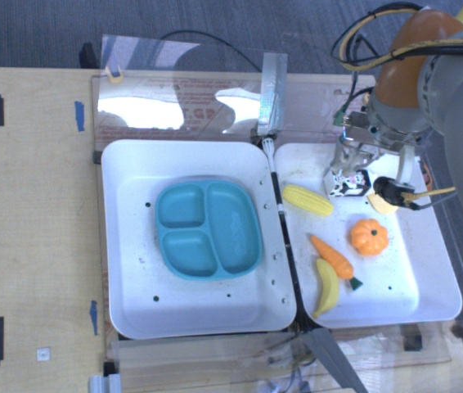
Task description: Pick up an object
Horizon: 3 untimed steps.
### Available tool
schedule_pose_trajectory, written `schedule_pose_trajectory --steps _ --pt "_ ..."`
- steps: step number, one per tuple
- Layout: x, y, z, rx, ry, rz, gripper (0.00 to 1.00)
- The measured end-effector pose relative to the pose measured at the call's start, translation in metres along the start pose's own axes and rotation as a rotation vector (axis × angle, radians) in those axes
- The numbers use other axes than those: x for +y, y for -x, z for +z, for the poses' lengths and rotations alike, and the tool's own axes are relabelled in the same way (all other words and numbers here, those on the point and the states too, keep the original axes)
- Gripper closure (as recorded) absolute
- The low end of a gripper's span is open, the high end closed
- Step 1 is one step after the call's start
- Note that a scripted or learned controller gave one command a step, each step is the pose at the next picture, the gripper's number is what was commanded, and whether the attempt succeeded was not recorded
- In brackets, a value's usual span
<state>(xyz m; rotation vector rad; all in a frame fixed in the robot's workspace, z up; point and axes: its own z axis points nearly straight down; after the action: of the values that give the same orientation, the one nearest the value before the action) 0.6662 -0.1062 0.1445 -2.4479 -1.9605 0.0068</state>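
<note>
My gripper (348, 169) reaches down into the far part of the right bin (428, 301). Just under its tip lies a small black-and-white object (348, 187); whether it is touched or held cannot be made out. To the left lies a yellow corn cob (307, 201). An orange pumpkin (368, 237) sits nearer the front, right of centre. A carrot (333, 257) lies aslant in the middle, and a banana (327, 286) lies just in front of it. A pale yellow piece (381, 204) peeks out beside the gripper.
The left bin (133, 301) holds a blue divided plate (209, 228). A raised rim (280, 219) runs between the two bins. A clear plastic sheet and a metal post (272, 97) stand behind them. The arm (415, 72) hangs over the right bin's far right corner.
</note>
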Motion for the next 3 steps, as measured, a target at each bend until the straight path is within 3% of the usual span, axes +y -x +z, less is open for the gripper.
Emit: schedule_pose_trajectory --steps 1,2,3 --pt "0.011 0.046 0.012 -0.001 0.004 -0.178 1.0" --pt "0.01 0.034 -0.038 -0.002 0.015 -0.194 1.0" --pt "0.013 0.052 -0.031 -0.003 0.011 -0.197 1.0"
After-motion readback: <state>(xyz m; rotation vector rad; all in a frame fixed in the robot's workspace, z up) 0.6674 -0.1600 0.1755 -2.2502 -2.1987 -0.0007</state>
